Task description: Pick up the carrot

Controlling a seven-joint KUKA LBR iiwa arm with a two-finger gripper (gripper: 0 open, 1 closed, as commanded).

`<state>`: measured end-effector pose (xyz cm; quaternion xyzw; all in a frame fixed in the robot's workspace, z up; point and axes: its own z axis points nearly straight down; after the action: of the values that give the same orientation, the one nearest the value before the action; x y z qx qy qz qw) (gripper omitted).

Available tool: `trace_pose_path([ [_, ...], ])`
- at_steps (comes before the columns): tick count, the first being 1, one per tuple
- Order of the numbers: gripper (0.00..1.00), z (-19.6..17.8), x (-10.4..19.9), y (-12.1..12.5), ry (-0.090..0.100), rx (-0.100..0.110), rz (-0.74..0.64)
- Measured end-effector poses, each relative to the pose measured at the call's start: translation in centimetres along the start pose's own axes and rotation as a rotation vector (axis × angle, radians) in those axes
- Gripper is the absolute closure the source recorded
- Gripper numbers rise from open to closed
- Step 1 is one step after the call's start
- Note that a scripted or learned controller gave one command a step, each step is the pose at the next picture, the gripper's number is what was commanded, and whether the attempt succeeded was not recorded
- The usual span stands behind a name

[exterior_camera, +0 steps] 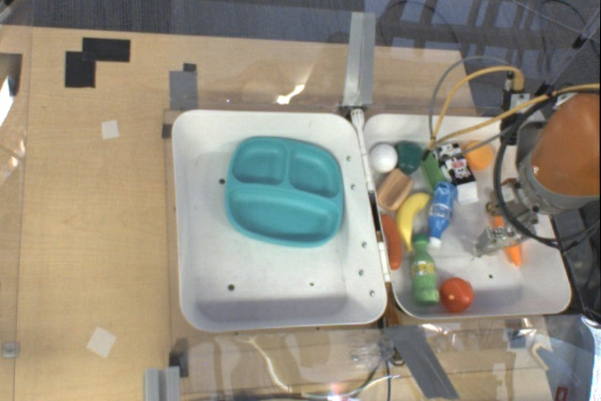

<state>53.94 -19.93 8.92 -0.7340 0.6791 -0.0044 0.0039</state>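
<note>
A small orange carrot (513, 252) lies on the floor of the right bin (540, 296), near its right side. My gripper (495, 239) is down low in that bin, right over the carrot's left end and touching or nearly touching it. The arm's orange band (563, 155) and its cables hide the wrist from above. Part of the carrot is covered by the gripper.
The right bin also holds a white ball (382, 155), a banana (411, 216), a blue bottle (441, 209), a green bottle (423, 270), a tomato (456, 294) and a long orange-red item (392, 241). A teal divided plate (284, 191) sits in the left bin (207, 286).
</note>
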Motion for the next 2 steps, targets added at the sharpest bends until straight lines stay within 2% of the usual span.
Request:
trace_pose_path([
  [1, 1.0, -7.32, -2.14, -0.94, 0.0, 0.002, 0.116],
  [2, 0.0, -7.08, -2.13, -0.8, -0.002, -0.002, 0.117],
])
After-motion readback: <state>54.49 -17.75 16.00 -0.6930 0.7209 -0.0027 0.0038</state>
